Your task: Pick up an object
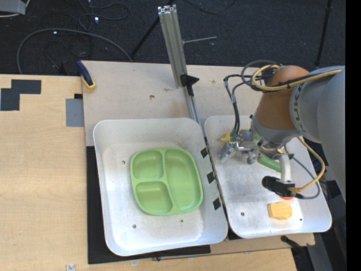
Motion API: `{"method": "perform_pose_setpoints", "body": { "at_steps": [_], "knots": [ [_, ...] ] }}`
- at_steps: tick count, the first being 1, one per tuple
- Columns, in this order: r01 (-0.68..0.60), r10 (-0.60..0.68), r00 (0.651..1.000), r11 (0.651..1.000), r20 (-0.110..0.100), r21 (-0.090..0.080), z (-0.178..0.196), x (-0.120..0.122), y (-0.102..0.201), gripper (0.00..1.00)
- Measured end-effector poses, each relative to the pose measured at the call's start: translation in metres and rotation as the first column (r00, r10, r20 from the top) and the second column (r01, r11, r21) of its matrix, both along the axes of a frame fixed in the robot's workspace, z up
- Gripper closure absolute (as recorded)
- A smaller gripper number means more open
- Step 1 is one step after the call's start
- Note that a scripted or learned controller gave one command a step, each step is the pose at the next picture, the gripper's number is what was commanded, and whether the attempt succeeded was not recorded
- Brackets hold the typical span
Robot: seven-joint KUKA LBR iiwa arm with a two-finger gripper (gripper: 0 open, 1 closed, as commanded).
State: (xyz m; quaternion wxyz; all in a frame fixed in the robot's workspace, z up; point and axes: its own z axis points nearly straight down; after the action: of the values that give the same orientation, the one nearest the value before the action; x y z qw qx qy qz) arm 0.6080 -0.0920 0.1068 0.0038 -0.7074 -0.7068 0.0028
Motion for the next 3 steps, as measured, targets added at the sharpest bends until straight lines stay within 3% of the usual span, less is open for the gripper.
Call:
{"method": "perform_pose_setpoints", "body": {
  "at_steps": [1, 3],
  "knots": [
    [0.003, -0.003, 1.0, 1.0, 0.004, -0.001, 0.014, 0.001, -0.002, 1.0],
    [-0.002, 0.002, 1.0, 1.0, 0.012, -0.002, 0.119, 0.009, -0.001, 1.0]
  ]
}}
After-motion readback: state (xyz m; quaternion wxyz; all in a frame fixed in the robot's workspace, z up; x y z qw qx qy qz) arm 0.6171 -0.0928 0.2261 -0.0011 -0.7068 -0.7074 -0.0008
